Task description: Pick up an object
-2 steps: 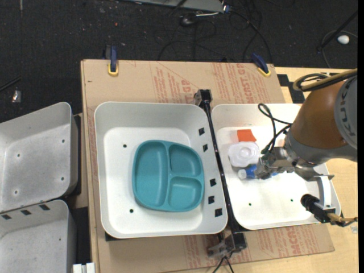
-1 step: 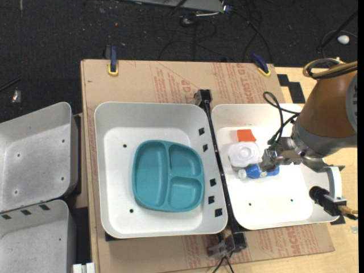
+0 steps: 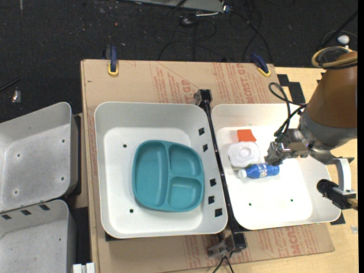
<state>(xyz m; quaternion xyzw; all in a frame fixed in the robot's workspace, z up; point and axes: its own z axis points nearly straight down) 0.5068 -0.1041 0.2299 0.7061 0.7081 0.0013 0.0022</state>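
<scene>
The gripper [image 3: 277, 155] is low in the right bin [image 3: 296, 209], at the centre-right of the frame, its tip right over the blue bottle's [image 3: 260, 171] right end; whether it is apart or together I cannot tell. The bottle lies on its side, touching a white tub [image 3: 243, 154], with an orange block [image 3: 245, 135] just above. The approach probably targets the bottle's freer end. A teal tray [image 3: 168, 176] lies in the left bin [image 3: 114, 124].

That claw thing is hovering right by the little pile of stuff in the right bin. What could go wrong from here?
The gripper sits at the end of the blue bottle, so it might pinch only the tip and let it slip or roll away. The white round object and orange piece lie close together beside it, so the fingers could nudge them aside or catch the wrong one.
</scene>
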